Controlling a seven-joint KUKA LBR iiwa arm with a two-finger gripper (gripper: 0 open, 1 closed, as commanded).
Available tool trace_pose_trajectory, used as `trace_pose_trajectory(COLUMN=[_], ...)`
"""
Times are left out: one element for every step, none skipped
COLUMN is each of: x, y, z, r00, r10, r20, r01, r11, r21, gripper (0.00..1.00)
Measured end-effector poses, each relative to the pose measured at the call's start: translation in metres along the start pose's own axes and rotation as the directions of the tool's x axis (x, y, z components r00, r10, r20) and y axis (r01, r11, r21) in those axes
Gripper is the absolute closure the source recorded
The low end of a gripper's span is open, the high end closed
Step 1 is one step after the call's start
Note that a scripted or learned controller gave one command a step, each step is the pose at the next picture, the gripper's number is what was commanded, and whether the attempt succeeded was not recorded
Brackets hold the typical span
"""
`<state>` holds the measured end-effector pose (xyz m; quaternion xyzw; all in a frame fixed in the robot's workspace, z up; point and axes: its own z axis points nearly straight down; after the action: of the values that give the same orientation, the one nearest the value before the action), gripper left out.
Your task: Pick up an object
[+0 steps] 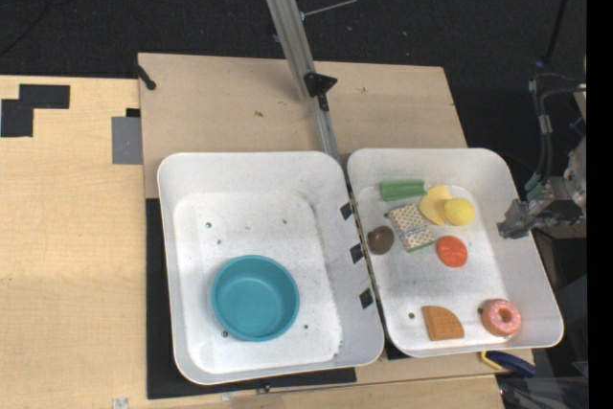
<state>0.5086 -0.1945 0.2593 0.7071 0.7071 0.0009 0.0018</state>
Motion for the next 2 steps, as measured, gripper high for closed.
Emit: trace_pose_trajectory(x=[0.050, 0.107], y=[0.002, -0.001], z=[-0.006, -0.008], r00=[1.000, 1.000], r10=[-0.003, -0.004], r20=[-0.001, -0.002], r01=[0.003, 0.004], r11=[1.000, 1.000], r21=[0.003, 0.004], gripper=[1.00, 1.00])
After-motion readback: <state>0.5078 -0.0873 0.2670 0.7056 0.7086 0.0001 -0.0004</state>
